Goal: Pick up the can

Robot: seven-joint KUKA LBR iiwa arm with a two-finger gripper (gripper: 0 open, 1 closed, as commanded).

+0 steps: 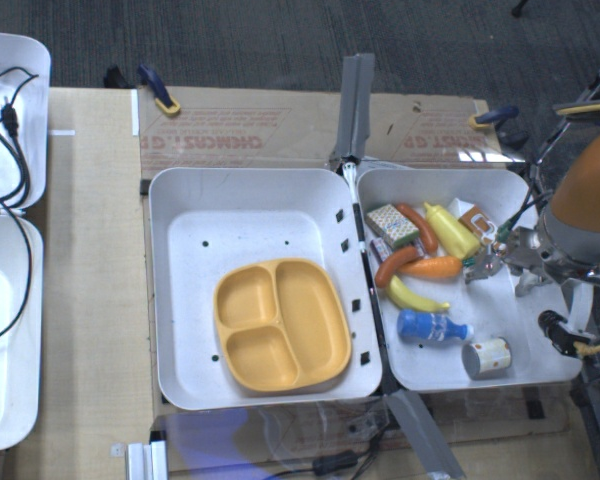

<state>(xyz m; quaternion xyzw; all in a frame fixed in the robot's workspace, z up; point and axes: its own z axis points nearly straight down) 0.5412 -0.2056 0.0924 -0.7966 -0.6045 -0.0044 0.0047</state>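
Observation:
The can (pixel 487 356) is a short grey cylinder with a white label. It lies on its side near the front right corner of the right bin (pixel 520 376). My gripper (pixel 485 261) hangs over the right half of that bin, at the end of the grey and orange arm (pixel 578 213) coming in from the right. It sits beside the yellow mustard bottle (pixel 452 231) and the carrot (pixel 437 266), well behind the can and apart from it. Nothing shows in its grasp.
The right bin also holds a blue bottle (pixel 431 328), a banana (pixel 414 296), a red sausage (pixel 394 262) and a small box (pixel 392 223). A yellow divided plate (pixel 278 323) lies in the left bin (pixel 180 268). Bare floor surrounds the can.

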